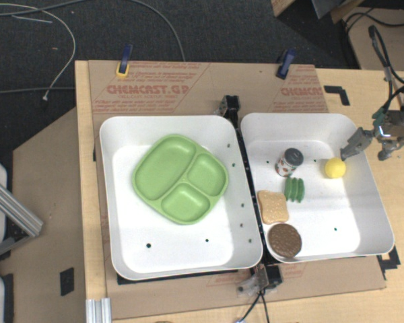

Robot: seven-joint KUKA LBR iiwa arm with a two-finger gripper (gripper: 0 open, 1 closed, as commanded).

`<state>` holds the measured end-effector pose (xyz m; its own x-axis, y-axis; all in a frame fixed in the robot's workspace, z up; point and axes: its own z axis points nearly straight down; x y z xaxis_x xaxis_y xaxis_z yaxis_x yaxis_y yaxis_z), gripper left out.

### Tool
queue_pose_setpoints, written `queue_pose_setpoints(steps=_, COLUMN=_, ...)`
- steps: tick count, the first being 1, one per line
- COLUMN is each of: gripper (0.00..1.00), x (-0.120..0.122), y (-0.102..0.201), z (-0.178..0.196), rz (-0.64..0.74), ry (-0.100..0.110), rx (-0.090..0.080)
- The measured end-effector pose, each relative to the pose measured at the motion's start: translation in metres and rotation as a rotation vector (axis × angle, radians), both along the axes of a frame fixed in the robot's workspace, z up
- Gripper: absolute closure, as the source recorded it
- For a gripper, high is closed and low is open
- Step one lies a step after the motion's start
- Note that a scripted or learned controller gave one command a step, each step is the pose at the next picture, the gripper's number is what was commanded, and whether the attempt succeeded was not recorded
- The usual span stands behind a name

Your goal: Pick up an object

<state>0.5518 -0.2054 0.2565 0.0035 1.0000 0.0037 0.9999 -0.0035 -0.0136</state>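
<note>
Nearest, a brown round cookie [284, 240] in right bin [363, 227]; beyond it toast [274, 206], green pickle [295, 189], can [289, 161] — yellow lemon [334, 168] just beside tool [367, 144], grip state unclear

Divided plate [180, 178] in left bin [114, 200]

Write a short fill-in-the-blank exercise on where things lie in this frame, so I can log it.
1. The green divided plate lies in the ____ bin.
2. The yellow ball lies in the ____ bin.
3. The toast slice lies between the green ridged piece and the ____ round disc.

Missing words: left; right; brown
</note>
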Motion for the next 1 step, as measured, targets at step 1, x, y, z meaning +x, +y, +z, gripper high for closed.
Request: queue_pose_setpoints(steps=1, gripper=0.00, x=0.0025, y=0.0008, z=0.0071, rz=0.004, ry=-0.013, rx=-0.003)
